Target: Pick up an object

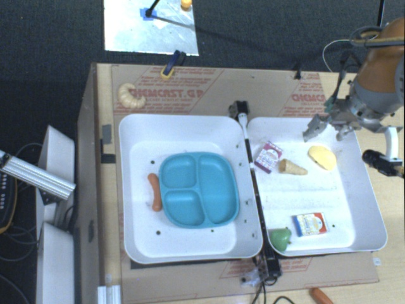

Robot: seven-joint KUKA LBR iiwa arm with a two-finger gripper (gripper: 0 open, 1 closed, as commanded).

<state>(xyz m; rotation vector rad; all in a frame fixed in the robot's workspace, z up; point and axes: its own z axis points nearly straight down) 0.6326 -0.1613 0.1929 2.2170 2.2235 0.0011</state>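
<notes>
We see the gripper hanging open and empty over the right bin's far edge. The nearest pick, a yellow piece, lies just beside it in that bin. We judge it light, smooth, maybe slippery; pinch across its narrow width.

Two smooth white plastic bins sit on a matt brown cardboard sheet printed in red. A glossy blue plastic tray lies in the left one. Behind, a shiny metal plate rests on dark, rough carpet.
</notes>
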